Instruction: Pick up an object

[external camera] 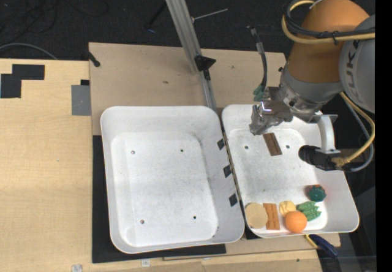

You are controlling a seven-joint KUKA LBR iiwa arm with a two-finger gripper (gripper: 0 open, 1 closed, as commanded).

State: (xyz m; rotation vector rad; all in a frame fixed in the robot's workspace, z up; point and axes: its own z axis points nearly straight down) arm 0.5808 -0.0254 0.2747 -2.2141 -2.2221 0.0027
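The big gray and orange arm (pixel 324 50) reaches over the right bin (pixel 343 219). The left bin (pixel 116 124) sits beside it. The gripper (pixel 263 122) hangs near the right bin's far side, just above a brown block (pixel 273 144). I cannot tell how its fingers stand. An orange ball (pixel 296 222), a tan round piece (pixel 256 215) and green toys (pixel 310 209) lie along the near edge.

Toys (pixel 285 214) crowd the right bin's (pixel 242 124) near edge, maybe 6.

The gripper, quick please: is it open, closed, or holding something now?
Gripper: over the right bin, with a brown flat piece just below it; open or closed cannot be told, and no grasp is visible.
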